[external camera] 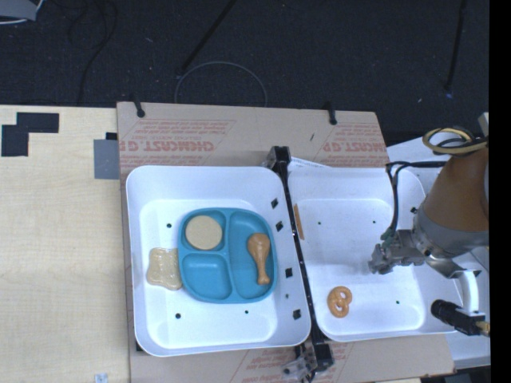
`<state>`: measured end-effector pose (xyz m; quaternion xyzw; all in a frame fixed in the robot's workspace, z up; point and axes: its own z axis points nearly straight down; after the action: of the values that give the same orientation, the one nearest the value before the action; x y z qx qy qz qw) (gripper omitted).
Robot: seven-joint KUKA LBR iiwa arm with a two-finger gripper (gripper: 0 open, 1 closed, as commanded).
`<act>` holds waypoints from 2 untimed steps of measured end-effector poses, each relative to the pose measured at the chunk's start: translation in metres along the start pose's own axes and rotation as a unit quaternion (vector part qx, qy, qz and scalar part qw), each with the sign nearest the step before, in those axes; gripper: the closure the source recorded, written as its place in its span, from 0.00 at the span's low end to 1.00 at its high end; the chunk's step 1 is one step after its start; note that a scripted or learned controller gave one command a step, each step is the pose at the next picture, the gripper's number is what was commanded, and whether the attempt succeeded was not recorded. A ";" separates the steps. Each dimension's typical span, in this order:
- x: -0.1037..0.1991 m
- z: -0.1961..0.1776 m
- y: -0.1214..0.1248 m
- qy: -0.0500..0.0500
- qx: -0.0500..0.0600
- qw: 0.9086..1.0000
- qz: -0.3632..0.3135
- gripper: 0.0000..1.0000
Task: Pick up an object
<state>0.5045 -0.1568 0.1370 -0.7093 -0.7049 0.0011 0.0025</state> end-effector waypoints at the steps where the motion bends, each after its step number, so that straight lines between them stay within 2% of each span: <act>1: 0.006 -0.054 -0.008 -0.001 -0.003 1.000 -0.004 1.00; 2: 0.005 -0.090 -0.008 -0.001 -0.003 1.000 -0.003 1.00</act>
<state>0.4974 -0.1519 0.2272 -0.7069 -0.7073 -0.0003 -0.0004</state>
